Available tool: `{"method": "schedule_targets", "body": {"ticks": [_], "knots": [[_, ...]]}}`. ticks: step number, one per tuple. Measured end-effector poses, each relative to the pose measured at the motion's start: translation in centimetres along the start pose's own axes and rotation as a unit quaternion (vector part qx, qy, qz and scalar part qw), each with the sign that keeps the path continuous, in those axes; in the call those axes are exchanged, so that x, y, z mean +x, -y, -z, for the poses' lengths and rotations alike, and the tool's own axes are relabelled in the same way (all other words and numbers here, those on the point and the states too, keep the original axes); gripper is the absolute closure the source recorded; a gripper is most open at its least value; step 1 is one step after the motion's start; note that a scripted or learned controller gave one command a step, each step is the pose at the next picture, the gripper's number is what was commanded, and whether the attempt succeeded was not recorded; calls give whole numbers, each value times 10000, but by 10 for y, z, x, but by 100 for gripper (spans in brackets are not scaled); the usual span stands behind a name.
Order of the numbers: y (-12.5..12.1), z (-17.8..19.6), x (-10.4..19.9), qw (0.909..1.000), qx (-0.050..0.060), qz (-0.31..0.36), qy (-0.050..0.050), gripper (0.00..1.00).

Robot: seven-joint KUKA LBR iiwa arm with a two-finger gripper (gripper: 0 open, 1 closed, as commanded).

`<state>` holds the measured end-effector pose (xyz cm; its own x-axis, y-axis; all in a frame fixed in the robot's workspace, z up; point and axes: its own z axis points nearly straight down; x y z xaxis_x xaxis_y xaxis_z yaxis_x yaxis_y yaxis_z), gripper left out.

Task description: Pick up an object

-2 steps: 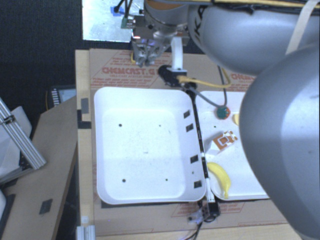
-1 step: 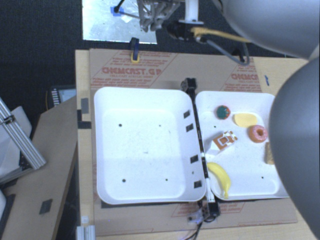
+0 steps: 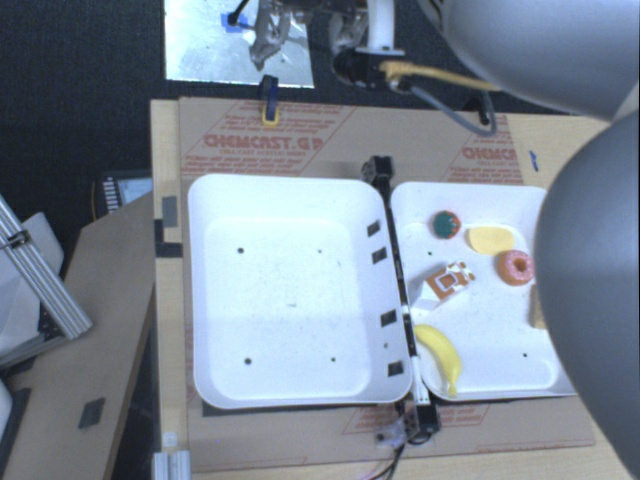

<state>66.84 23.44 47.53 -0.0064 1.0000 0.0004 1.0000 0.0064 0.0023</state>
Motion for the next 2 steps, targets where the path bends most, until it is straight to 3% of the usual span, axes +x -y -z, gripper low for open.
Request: {"method": "schedule_targets", "body": {"ticks": [1, 2], "knots": [[0, 53, 0, 10000, -22, 9, -6, 0], [0, 61, 1, 10000, -13, 35, -1, 100]]}}
